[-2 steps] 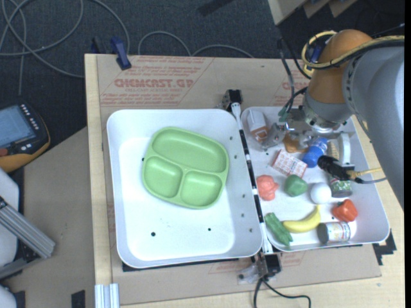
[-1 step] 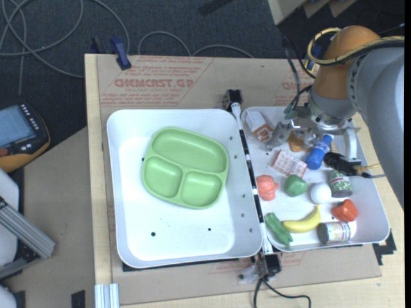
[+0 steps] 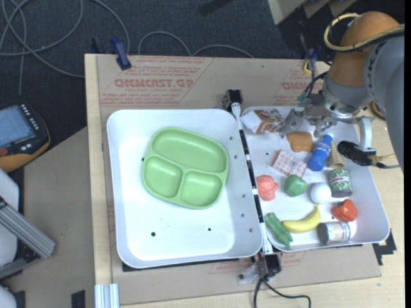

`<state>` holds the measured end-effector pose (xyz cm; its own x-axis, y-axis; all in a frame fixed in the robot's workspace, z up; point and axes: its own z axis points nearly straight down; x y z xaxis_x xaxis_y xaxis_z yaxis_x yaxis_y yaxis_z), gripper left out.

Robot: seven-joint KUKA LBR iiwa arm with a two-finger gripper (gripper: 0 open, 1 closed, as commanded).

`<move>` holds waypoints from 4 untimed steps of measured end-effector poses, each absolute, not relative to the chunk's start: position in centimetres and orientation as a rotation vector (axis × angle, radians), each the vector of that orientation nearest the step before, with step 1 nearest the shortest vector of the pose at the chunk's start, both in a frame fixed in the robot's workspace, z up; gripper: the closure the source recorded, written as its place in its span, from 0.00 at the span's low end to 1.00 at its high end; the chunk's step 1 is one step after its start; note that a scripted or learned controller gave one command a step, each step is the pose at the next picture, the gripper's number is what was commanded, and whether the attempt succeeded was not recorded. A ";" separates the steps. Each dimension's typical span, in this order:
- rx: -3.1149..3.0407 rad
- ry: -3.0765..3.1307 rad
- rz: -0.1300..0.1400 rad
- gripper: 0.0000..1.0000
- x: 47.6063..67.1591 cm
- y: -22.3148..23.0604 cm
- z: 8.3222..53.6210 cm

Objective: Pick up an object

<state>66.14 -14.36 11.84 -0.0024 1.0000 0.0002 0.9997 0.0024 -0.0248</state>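
My gripper point(image 3: 303, 117) hangs over the far end of the right bin point(image 3: 379, 205), just above a brown bread-like piece point(image 3: 298, 140). I see nothing held in it. A blue bottle point(image 3: 320, 153) lies right beside it, towards the front. A brown snack packet point(image 3: 265, 120) lies to its left at the bin's far corner. Further forward are a red and white packet point(image 3: 290, 164), a pink-red fruit point(image 3: 266, 186), a green round piece point(image 3: 295, 186), a white ball point(image 3: 319, 192) and a small can point(image 3: 339, 180).
A banana point(image 3: 303, 223), a green cucumber point(image 3: 277, 228), a red pepper point(image 3: 345, 209) and a lying jar point(image 3: 334, 232) crowd the right bin's front. The left bin point(image 3: 128, 223) holds a green divided plate point(image 3: 185, 167). Cables lie on the floor behind the bench.
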 end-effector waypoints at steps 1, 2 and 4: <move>-2.220 -2.220 0.001 0.00 62.4 -14.0 8.4; -2.210 -2.212 0.037 0.00 64.7 -10.8 8.3; -2.187 -2.198 0.064 0.00 65.6 -10.9 8.1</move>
